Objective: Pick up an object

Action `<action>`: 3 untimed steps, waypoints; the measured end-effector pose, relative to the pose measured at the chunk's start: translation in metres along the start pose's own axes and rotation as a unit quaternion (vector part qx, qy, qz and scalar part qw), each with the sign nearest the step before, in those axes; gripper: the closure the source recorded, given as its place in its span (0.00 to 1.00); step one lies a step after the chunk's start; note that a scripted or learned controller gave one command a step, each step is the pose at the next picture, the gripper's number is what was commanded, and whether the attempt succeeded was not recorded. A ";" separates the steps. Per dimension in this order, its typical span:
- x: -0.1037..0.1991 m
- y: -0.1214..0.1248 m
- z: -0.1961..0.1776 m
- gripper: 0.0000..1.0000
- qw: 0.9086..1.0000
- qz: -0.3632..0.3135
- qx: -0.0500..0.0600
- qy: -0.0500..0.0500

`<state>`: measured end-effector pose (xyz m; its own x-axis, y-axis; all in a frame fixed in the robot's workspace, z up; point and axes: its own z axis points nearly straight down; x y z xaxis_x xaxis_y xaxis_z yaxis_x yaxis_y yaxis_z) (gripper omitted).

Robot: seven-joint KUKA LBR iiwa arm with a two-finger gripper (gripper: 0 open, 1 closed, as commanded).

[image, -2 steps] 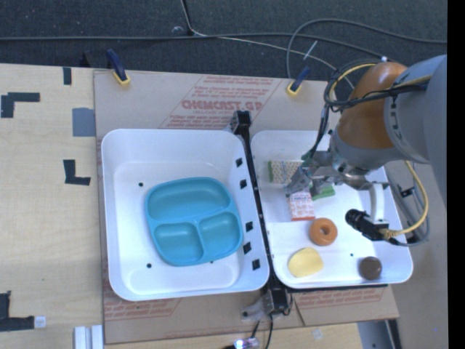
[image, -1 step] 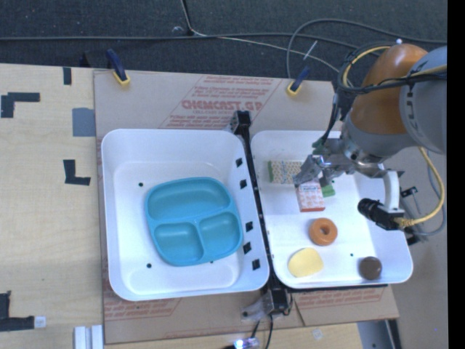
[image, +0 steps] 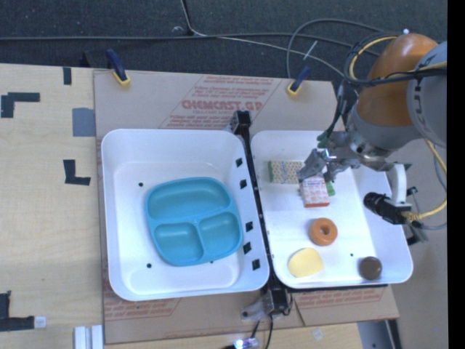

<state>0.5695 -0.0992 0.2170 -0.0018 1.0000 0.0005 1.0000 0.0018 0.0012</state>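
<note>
Two white bins sit on the counter (image: 51,195): the left bin (image: 116,195) holds a blue tray (image: 192,220). Over the right bin (image: 349,217), the claw (image: 322,167) hovers beside a red-and-white packet (image: 314,193); its spread cannot be told. Nearer lie a doughnut (image: 322,232), yellow lump (image: 305,262) and brown ball (image: 370,267).

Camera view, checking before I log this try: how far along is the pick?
Done: the gripper is down in the right white bin, at the small red-and-white packet. In hand: nothing visibly gripped. Left: grasp and lift. The orange ring doughnut, yellow lump and brown ball lie untouched.
</note>
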 end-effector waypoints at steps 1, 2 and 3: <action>0.049 -0.001 0.009 1.00 1.000 -0.002 0.002 0.000; 0.100 -0.006 -0.004 1.00 1.000 -0.003 0.001 0.001; 0.160 -0.013 0.002 1.00 1.000 -0.003 0.002 0.000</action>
